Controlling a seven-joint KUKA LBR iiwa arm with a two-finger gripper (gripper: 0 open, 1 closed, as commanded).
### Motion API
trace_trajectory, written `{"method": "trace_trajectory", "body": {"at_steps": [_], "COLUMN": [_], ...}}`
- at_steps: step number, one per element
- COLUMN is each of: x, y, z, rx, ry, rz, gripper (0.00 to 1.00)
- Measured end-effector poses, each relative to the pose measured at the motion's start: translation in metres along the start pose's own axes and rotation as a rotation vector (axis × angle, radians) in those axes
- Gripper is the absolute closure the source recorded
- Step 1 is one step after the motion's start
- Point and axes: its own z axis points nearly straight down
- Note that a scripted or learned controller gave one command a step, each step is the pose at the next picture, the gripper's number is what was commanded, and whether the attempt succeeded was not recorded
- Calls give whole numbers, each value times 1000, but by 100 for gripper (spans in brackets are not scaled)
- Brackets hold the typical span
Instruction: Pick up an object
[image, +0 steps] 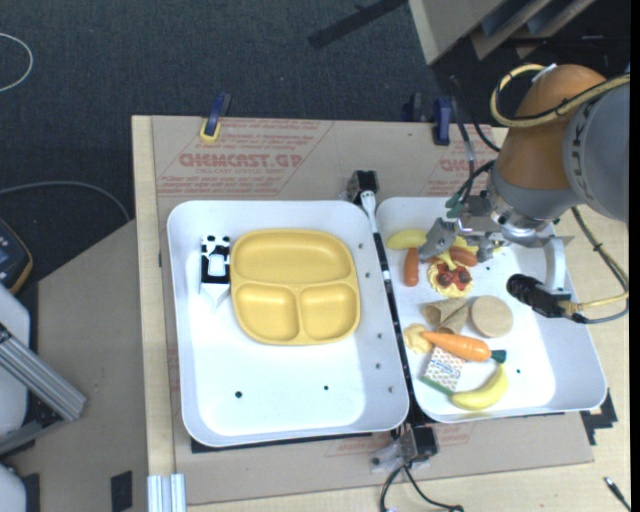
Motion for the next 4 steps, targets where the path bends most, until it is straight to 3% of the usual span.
{"method": "trace_trajectory", "body": {"at_steps": [1, 2, 3, 4], "x": [4, 2, 1, -5], "y": [-2, 2, 4, 7], "z": [56, 56, 44, -2], "rx": [-15, -20, -28, -14], "ry": [-7, -7, -8, -3], "rz": [-1, 0, 1, 0], "gripper": [0, 0, 100, 100]}}
